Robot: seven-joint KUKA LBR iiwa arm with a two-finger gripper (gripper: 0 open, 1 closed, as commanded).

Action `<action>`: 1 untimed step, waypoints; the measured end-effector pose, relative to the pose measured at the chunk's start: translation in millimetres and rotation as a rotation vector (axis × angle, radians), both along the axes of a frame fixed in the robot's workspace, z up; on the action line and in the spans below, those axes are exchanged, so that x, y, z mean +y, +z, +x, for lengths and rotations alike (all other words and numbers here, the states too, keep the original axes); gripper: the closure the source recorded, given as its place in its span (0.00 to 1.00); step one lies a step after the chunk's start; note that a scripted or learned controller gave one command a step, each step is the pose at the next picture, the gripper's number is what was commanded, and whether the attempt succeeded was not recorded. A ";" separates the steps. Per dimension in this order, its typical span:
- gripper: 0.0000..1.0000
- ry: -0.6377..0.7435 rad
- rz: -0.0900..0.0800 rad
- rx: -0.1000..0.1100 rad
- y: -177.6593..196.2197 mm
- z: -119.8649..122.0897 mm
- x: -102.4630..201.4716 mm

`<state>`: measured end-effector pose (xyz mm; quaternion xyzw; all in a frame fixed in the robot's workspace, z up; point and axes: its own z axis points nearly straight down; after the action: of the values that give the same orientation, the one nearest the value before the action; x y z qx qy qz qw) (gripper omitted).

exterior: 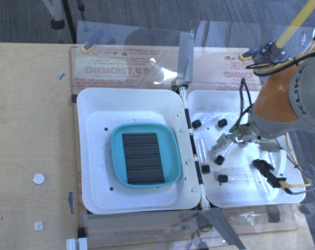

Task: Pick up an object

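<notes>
1. The hand (223,144) is hovering low over the middle of the right bin (241,194). From this slant I cannot tell whether it is spread or pressed together, and I am not making out anything held in it.
2. The likeliest thing to pick is the small black piece (218,160). It is lying on the bin floor just beside the hand, at the hand's 7 o'clock, and apart from it.
3. Other black pieces are sitting at the hand's 11 o'clock (196,123), 12 o'clock (221,122) and 6 o'clock (222,178). All are farther off than the first.
4. To do this step well, the hand is probably needing to centre itself over that nearest piece. It should straddle the piece evenly before descending, since so small a thing is likely to skid away under an off-centre touch.
5. A teal tray (170,155) holding a dark ribbed block (143,158) is resting in the left bin (95,113), well apart at 9 o'clock.
6. The arm (275,100) is reaching in from 3 o'clock. Its orange band is sitting above the wrist, and the wrist is tilting down toward 8 o'clock.
</notes>
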<state>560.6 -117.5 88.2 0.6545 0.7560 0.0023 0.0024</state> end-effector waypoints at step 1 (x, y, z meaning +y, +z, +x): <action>0.00 0.032 -0.002 -0.002 0.3 -2.3 12.5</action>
<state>558.3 -105.0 88.5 0.6424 0.7664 0.0019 0.0038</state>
